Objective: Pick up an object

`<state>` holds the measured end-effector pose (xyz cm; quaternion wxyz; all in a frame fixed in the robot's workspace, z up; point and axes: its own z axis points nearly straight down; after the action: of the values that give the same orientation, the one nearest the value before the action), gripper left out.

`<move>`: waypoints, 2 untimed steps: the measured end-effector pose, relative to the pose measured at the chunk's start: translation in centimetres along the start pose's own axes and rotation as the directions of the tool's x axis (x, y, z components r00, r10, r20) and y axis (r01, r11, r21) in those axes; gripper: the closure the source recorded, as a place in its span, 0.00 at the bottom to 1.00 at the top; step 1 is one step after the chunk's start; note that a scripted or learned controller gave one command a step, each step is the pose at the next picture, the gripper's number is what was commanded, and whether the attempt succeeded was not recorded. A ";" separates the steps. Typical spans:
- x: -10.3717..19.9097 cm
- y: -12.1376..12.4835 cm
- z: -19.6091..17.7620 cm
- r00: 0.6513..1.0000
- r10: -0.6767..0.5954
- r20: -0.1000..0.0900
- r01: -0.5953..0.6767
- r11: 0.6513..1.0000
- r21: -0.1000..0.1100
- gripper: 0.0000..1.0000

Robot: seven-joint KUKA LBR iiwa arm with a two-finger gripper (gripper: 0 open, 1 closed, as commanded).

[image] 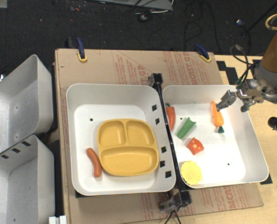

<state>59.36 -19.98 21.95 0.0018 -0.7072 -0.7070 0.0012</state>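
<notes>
Brown board-topped bench (129, 66) with red printing, two shallow white bins directly on it side by side, left bin (77, 139), right bin (255, 153), blue-and-yellow clamps (81, 50) at the far edge

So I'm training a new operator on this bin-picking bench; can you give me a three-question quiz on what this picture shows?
1. True or false: the yellow divided plate lies in the left bin.
2. Which thing lies nearest the gripper? A) the sausage B) the carrot C) the yellow disc
3. Fill in: the sausage lies just to the ____ of the plate in the camera view.

Key: 1 true; 2 B; 3 left.
</notes>
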 end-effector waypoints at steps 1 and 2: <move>0.1 -0.5 4.4 1.000 0.001 0.000 -0.001 1.000 0.000 0.00; 1.1 -0.4 10.2 1.000 -0.002 -0.001 0.002 1.000 0.001 0.00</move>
<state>58.90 -18.85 11.73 0.0024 -0.7064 -0.7078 0.0013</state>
